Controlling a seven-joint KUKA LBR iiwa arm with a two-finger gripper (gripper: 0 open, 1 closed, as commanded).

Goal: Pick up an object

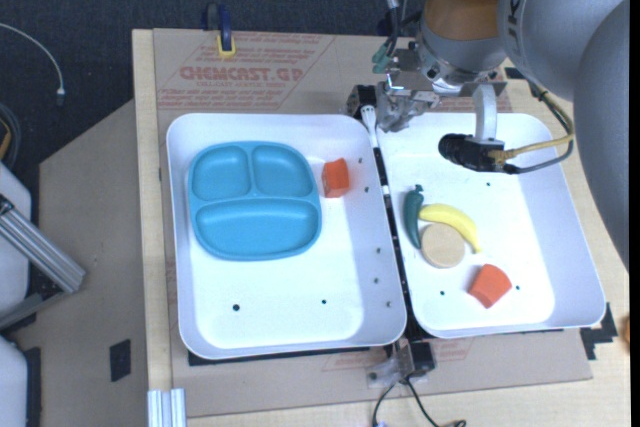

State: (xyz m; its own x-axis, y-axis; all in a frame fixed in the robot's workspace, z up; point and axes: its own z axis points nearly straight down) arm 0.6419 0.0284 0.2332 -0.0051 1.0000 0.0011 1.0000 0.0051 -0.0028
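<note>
My gripper (397, 111) hangs over the back of the bench, above the seam between the two bins, with the orange-banded wrist above it. In the right bin (560, 245) lie a green pepper (413, 216), a yellow banana (453, 223), a tan round disc (443, 246) and a red-orange block (490, 285). These sit close together, well in front of the gripper. A small orange block (336, 177) rests in the left bin (270, 305), to the gripper's front left. Nothing shows in the gripper.
A blue divided plate (255, 199) takes up the back left of the left bin. A black cable fitting (470, 151) juts from the arm over the right bin's back. The bins stand on a cardboard sheet (250, 70) with a blue-yellow clamp (224, 30).
</note>
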